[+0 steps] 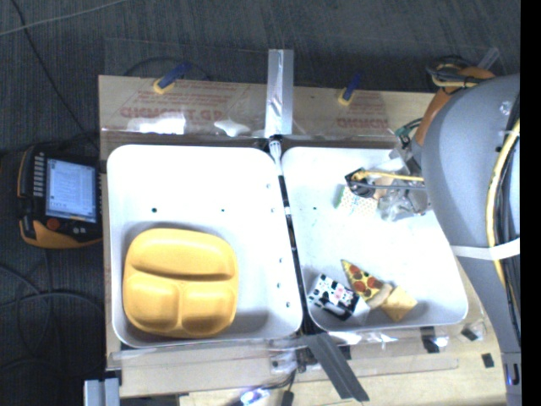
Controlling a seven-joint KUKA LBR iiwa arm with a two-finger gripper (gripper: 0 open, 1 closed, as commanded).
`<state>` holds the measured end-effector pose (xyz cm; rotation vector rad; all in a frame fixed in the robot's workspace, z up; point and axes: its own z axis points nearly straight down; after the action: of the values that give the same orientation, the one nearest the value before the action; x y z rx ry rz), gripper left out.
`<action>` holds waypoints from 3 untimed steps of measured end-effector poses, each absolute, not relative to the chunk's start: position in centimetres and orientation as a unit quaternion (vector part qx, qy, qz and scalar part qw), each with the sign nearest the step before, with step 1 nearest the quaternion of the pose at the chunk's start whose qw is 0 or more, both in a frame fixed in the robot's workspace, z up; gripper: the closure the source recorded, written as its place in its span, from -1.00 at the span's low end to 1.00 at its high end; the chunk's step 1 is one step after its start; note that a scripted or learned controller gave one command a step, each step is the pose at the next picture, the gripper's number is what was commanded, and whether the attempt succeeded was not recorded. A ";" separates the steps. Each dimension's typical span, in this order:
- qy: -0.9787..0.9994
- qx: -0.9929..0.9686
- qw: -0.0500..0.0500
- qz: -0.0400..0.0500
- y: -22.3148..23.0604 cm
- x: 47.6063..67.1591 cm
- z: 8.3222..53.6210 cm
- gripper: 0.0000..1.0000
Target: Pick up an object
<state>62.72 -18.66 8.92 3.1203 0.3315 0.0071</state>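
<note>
**Tabletop [127, 112], brown board.** It carries two bins set rim to rim, probably so that items can pass from one to the other without crossing a gap.

**Left shallow white bin [194, 157].** Contents: one large yellow loaf-shaped moulded block [180, 279], lying flat towards the near left corner. It is well apart from the arm and is judged too broad for an easy grip.

**Right shallow white bin [427, 256].** Contents, near edge:
- One toy pizza slice with red toppings and a tan crust [365, 282].
- One small black-and-white patterned block [331, 295], just beside the slice and close to the dividing wall.

Contents, far part:
- One small pale green piece [338, 196], lying alone on the bin floor.

**Pincer [390, 205], on the grey arm.** It sits low over the far part of the right bin, just to the right of the pale green piece. Whether it is open or closed cannot be told, and nothing is seen gripped in it.

**Task status.** Any loose item qualifies. By position, the green piece is judged the likeliest target, since it lies nearest the pincer. The pick is judged not yet made.

**Hazard.** The piece is small and low, so a closing grip could slide over it or nudge it away.
</note>
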 end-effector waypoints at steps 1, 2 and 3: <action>0.114 0.993 0.001 -0.003 -21.3 60.6 20.2 1.00; 0.216 0.976 0.001 -0.003 -22.3 62.4 30.1 1.00; 0.379 0.925 0.001 -0.003 -22.3 60.4 43.2 1.00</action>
<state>60.45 -22.34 43.20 2.9044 1.1905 -0.0087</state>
